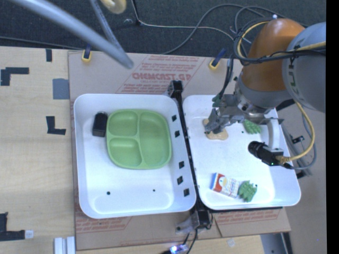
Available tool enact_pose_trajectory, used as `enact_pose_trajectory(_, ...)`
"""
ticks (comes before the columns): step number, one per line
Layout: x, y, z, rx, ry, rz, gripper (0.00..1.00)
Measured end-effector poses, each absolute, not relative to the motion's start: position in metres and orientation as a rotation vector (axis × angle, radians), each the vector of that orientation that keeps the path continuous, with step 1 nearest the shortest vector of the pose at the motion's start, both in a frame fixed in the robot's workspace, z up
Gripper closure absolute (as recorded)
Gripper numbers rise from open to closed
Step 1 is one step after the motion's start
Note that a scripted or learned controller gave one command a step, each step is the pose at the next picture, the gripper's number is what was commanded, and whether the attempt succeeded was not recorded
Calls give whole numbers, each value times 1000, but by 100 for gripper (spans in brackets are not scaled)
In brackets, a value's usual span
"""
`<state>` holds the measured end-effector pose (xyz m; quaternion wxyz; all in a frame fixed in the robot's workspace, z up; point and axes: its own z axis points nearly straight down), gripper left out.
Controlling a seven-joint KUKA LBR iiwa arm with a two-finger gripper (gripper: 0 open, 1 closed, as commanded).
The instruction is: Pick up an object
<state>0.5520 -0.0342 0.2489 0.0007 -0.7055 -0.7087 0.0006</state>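
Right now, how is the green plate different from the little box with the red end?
The green plate lies in the left bin; the little box lies in the right bin. The plate is much bigger than the box. The plate is one plain green with three compartments; the box is mostly white with red and other colours. A black block touches the plate's edge; a green toy sits beside the box. Both lie flat.

Flat tan piece (217, 135), right bin's upper left, under tool (214, 125)

Arm (275, 52) bent low, fingers (214, 125) prob. down
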Motion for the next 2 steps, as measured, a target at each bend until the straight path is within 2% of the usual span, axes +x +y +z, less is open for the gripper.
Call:
enact_pose_trajectory(1, 555, 23, 247, -2215, -2227, 2, 100)
enact_pose_trajectory(2, 548, 76, 229, -2214, -2226, 5, 100)
